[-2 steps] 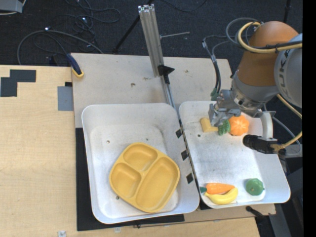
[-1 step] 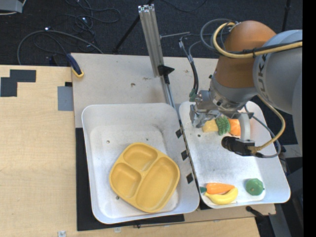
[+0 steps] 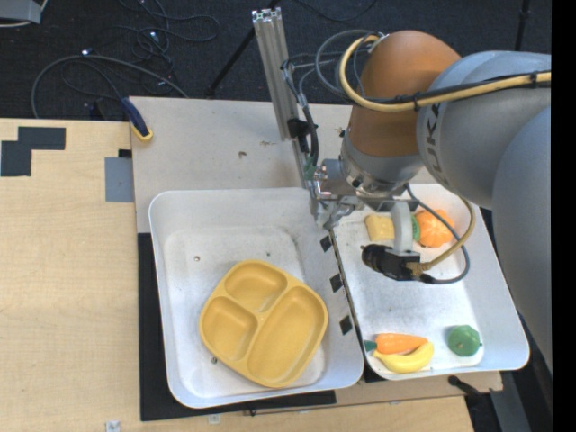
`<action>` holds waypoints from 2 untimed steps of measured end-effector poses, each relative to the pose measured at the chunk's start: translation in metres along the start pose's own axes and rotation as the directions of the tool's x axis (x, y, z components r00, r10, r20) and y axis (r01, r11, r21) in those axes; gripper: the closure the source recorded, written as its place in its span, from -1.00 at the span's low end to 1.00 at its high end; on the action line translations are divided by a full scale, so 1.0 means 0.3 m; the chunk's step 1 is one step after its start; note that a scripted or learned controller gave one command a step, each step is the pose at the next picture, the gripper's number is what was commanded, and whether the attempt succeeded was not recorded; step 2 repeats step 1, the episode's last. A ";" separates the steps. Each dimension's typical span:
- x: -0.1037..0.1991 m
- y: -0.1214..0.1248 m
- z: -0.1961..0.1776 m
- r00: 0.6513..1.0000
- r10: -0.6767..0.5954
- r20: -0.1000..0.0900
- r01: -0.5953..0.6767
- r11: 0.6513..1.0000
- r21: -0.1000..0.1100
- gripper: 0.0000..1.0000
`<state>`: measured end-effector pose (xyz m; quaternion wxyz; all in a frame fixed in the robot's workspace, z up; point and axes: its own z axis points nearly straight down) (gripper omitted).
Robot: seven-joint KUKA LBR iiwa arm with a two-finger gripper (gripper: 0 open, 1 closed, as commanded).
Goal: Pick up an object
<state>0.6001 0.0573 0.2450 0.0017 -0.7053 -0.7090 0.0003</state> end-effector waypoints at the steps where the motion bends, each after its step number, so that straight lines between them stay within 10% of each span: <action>1: 0.178 -0.028 0.030 1.000 0.000 0.001 0.000 1.000 0.003 1.00; 2: 0.178 -0.028 0.030 1.000 0.000 0.001 0.000 1.000 0.003 1.00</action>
